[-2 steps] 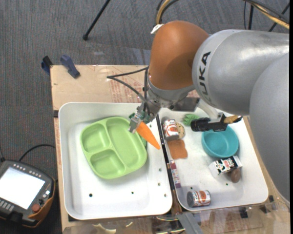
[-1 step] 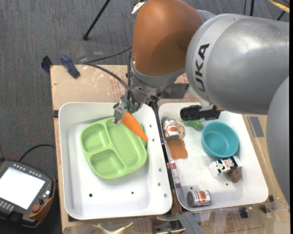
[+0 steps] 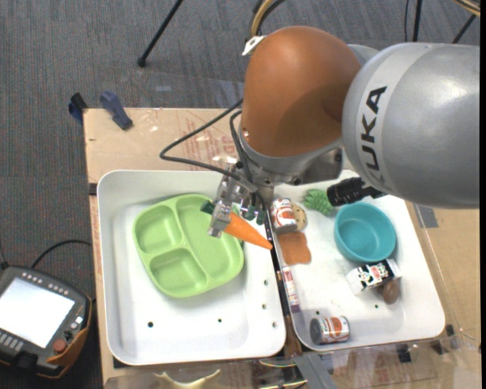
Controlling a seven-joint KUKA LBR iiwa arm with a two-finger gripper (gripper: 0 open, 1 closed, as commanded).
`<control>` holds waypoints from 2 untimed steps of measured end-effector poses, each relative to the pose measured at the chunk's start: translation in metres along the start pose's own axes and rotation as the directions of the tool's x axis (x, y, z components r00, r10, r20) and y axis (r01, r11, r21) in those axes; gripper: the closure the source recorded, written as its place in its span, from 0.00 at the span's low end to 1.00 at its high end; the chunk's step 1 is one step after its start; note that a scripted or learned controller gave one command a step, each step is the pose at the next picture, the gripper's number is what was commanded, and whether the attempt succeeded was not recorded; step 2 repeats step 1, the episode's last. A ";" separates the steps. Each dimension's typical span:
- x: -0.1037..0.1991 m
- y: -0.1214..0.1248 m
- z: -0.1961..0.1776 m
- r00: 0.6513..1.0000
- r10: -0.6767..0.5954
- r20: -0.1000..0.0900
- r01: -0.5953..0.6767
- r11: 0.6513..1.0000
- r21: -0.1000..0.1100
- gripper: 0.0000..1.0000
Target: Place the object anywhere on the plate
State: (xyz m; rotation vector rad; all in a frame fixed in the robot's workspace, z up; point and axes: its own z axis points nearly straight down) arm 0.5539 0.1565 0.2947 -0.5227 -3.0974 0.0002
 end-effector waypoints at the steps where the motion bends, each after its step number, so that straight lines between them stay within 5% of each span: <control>1: 0.000 0.000 0.000 1.000 0.000 0.000 0.000 1.000 0.000 0.00; 2: 0.000 0.000 0.000 1.000 0.000 0.000 0.000 1.000 0.000 0.00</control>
